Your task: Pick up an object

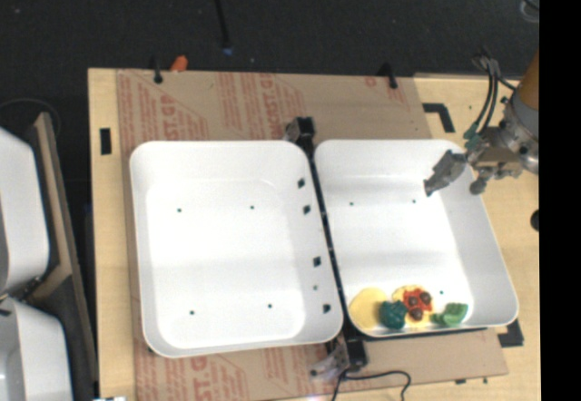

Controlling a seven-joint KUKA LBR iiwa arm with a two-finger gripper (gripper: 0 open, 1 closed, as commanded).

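White plastic, two shallow bins side by side on a cardboard-covered bench (pixel 227 104), the left bin (pixel 227 245) bare, the right bin (pixel 408 218) with toys crowded into its near corner, likely slid there down the slope. Grey gripper (pixel 459 174) over the right bin's far edge, fingers spread wide with nothing between, well apart from the toys. Smaller still: a pale yellow disc (pixel 365 307), a teal lump (pixel 392 316), a red piece (pixel 417 299), a green bit (pixel 451 312).

Place: looked like a robotics lab or test cell; nothing homely about it
Bench (pixel 263 104): plain wood board, printed red lettering, black corner markers
Bins: two shallow white bins (pixel 227 245) clamped side by side by black clips
Surroundings: dark floor; a black cable (pixel 216 0) trailing behind
Arm (pixel 522 118): cabled industrial wrist at right
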